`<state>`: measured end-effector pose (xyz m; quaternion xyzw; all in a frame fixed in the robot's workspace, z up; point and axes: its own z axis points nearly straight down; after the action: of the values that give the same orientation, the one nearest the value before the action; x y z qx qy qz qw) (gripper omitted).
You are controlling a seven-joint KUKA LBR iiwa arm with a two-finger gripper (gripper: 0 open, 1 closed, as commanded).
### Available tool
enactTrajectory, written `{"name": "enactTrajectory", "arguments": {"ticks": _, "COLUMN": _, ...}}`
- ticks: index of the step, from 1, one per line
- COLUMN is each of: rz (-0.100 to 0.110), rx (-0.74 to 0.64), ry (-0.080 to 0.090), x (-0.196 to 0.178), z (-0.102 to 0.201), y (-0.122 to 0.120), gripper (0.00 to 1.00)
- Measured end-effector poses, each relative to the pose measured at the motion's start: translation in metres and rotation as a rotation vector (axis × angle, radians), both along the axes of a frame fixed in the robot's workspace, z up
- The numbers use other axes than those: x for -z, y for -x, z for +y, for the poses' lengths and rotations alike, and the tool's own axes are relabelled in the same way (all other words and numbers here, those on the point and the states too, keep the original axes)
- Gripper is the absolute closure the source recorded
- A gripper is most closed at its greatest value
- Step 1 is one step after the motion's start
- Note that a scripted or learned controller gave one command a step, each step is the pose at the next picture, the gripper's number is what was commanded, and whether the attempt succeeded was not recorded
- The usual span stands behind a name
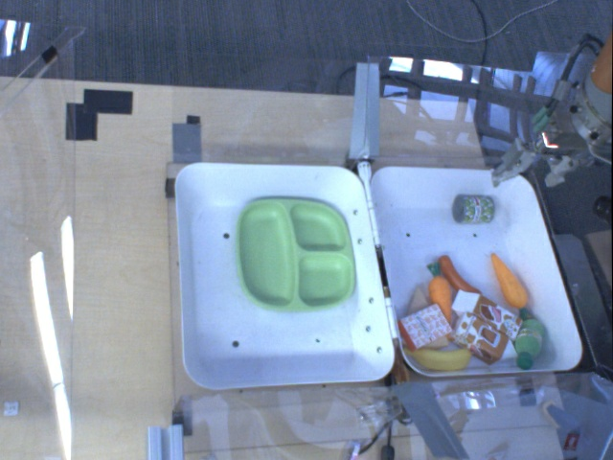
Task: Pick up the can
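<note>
Can (473, 209) lies in right bin (402, 195); green tray (294, 254) in left bin (206, 257).

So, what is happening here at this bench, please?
A robot arm reaches in from the right to pick up a can. Its tool hovers over the back right corner of the right bin, not touching anything. The can lies on its side by itself near the back of that bin, a little left of the tool. Toy food is piled in the bin's front part: carrots, a banana and small boxes. The left bin holds a green divided tray.
</note>
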<state>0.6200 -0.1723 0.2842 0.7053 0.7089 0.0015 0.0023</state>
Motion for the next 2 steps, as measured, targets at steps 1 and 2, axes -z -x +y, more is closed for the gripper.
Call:
{"name": "enactTrajectory", "arguments": {"ticks": 1, "rz": 0.002, "rx": 0.061, "ry": 0.0, "x": 0.1175, "z": -0.0329, "y": -0.033, "gripper": 0.0}}
{"name": "enactTrajectory", "arguments": {"ticks": 2, "rz": 0.0, "rx": 0.061, "ry": 0.0, "x": 0.1166, "z": -0.0328, "y": -0.0335, "gripper": 0.0}}
